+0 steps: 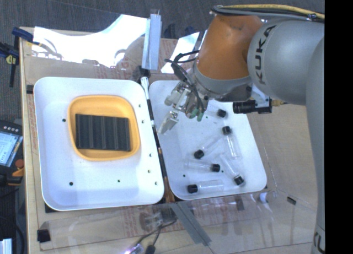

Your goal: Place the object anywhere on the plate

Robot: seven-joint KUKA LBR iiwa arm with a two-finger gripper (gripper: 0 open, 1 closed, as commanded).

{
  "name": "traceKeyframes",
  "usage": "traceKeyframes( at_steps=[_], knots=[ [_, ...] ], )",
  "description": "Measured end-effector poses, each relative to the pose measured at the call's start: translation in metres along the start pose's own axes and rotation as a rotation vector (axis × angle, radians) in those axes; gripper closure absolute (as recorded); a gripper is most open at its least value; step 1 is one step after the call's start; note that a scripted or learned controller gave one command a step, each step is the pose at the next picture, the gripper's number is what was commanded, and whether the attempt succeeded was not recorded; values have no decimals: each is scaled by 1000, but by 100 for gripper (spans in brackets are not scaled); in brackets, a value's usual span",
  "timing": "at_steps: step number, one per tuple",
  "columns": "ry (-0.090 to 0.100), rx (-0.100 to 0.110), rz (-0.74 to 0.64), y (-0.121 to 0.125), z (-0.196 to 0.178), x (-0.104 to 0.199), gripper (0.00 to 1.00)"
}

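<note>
Nearest the camera, the counter [110, 231] edge carries loose cables and a metal strip, just below both bins. Right bin [251, 189] holds several clear vials with black caps, scattered: one at its near-left corner [199, 187], one just above that [203, 166], one tilted mid-bin [205, 149], a couple more toward its right side [230, 144]. Left bin [47, 137], touching the right bin along the divider, holds the yellow plate [83, 151] with a dark ribbed insert, nothing on it yet. Hand [179, 109] hangs over the right bin's far-left part, near the divider; fingers look slightly spread, nothing visibly pinched between them, though the view is cluttered by wrist hardware. Judgement: grasp not made yet. To do it well: pick an isolated vial, e.g. the tilted mid-bin one, align fingers across its short axis, close on the body not the cap, lift clear before crossing the divider, release low over the plate's insert so it won't roll off.
</note>
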State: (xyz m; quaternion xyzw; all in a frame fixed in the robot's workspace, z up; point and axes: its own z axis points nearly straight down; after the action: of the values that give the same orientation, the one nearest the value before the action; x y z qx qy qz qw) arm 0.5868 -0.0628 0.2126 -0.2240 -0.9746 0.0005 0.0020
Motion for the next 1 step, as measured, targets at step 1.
traceKeyframes(
  at_steps=[1],
  knots=[
    [0,0,0,0,0,0,0]
  ],
)
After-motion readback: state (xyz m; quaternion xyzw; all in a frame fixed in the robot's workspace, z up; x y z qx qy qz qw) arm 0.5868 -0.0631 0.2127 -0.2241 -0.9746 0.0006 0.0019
